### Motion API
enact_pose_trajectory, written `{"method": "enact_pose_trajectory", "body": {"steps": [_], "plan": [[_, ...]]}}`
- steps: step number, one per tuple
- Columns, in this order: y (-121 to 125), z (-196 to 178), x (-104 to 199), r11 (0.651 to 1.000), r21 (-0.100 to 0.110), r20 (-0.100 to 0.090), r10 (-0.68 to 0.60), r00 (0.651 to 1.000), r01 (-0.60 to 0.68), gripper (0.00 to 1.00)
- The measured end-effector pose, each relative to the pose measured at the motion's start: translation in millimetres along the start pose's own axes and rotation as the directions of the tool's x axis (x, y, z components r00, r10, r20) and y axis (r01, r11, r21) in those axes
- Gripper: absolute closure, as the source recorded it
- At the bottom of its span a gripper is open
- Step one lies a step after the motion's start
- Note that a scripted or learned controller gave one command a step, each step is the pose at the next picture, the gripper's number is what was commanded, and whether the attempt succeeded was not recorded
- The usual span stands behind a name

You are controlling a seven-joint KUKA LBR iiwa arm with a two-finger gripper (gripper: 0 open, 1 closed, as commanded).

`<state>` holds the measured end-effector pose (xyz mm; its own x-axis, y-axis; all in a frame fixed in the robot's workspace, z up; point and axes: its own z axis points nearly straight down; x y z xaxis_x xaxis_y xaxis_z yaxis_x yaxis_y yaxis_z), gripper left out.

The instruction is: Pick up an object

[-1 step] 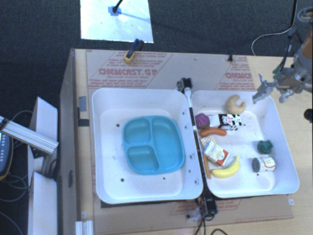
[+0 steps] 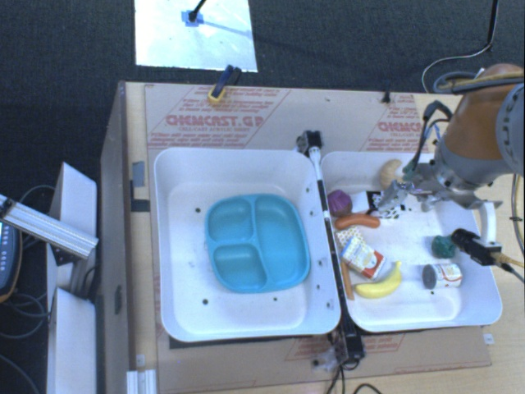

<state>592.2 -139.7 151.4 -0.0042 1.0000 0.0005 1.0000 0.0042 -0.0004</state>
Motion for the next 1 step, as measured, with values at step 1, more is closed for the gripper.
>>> {"method": "enact_pose_trajectory", "body": {"steps": [1], "plan": [[78.0,51.1,-9.9,1.000,-0.006,0.002,-0.001,1.000,0.001,0.00]]}}
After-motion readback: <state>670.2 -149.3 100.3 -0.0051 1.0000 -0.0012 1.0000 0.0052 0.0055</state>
